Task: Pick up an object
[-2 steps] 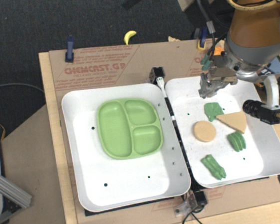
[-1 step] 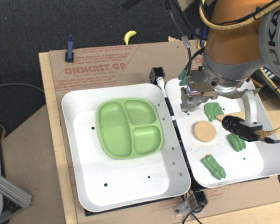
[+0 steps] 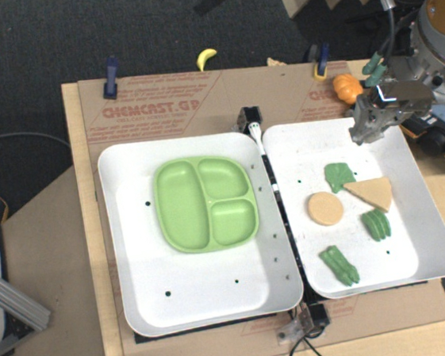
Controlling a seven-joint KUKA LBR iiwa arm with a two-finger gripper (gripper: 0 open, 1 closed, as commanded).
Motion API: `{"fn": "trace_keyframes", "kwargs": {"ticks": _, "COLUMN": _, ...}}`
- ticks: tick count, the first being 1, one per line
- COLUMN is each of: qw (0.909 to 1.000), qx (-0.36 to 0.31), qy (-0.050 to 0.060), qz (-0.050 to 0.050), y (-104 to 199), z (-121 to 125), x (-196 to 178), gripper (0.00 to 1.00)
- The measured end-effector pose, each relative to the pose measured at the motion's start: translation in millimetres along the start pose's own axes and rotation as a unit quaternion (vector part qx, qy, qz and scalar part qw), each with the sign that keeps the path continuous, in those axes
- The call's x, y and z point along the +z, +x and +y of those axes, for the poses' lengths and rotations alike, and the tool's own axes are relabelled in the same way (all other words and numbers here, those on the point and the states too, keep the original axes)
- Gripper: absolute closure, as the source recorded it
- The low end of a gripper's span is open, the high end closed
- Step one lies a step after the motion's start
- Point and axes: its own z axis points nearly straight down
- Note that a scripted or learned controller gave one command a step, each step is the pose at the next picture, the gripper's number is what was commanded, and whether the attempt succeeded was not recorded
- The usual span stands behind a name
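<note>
Five pieces lie in the right bin; my pincer hovers at its far right corner, grip unreadable. Closest is the green piece, just nearer and leftward.

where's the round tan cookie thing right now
The round tan disc lies in the right bin, near its middle, just below a green piece and left of the tan wedge.

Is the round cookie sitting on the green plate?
No, the cookie lies in the right bin beside the cheese wedge, while the green plate sits in the left bin.
</note>
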Motion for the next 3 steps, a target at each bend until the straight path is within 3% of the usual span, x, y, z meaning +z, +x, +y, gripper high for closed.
{"fn": "trace_keyframes", "kwargs": {"ticks": 1, "qw": 0.9999, "qx": -0.001, "qy": 0.015, "qz": -0.001, "y": 21.4, "z": -1.9, "x": 80.0, "gripper": 1.0}}
{"fn": "trace_keyframes", "kwargs": {"ticks": 2, "qw": 1.0, "qx": -0.003, "qy": 0.009, "qz": 0.0, "y": 72.1, "z": -0.8, "x": 63.0, "gripper": 1.0}}
{"fn": "trace_keyframes", "kwargs": {"ticks": 3, "qw": 1.0, "qx": -0.001, "qy": 0.008, "qz": -0.001, "y": 69.7, "z": 0.2, "x": 52.8, "gripper": 1.0}}
